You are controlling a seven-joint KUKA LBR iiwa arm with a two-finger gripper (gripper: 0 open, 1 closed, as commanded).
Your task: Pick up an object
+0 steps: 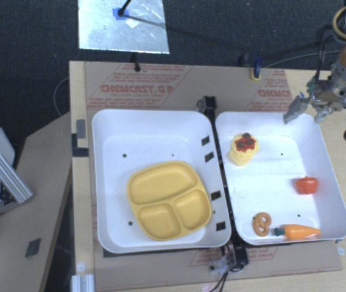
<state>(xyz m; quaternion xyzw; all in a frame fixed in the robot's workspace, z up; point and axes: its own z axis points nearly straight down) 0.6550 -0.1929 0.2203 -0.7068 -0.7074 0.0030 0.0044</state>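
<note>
The arm is reaching in from the right, and its hand (307,109) is hovering over the top right corner of the right bin (282,132), just above the rim. Its two fingers are spreading wide apart, with nothing between them. Down in that right bin, four things are lying well apart from the hand: a small yellow cake with red topping (243,148) is sitting near the upper left, a red tomato-like piece (306,185) is resting by the right wall, and along the near edge a brown pretzel (261,224) is lying just beside an orange carrot (298,230). Over in the left bin (118,132), a yellow divided plate (169,198) is lying flat, tilted a bit across the floor. Both bins are sitting side by side on the table (51,163), touching along the middle.
</note>
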